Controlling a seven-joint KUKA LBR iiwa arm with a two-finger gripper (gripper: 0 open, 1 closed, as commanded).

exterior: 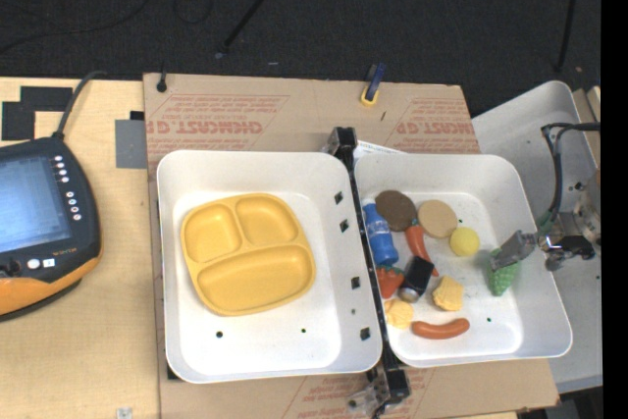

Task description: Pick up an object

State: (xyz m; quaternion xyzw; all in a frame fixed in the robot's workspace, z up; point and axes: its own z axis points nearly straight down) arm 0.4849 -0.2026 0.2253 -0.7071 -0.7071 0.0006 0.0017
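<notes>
Most of the arm is cut off at the right edge; what shows is grey metal and dark cabling beside the right bin (535, 329). The gripper (512, 252) reaches in low over that bin's right side, its grey tip pointing left and down. Whether its fingers are spread or closed cannot be made out, since they merge with the green toy (501, 280) lying just below them; contact between the two cannot be judged either.

The small items in the right bin are hard to identify. A blue bottle-like piece (379, 233) lies along the left wall, with a brown disc (396, 208) and a tan disc (438, 218) at the far side, a yellow ball (465, 241) to their right, a black block (416, 277) in the middle, a yellow corn-like piece (448, 293), and a red sausage (440, 329) at the near side.

The left bin (196, 329) holds a yellow divided tray (247, 251). A handheld pendant (39, 226) is cut off at the left edge.
</notes>
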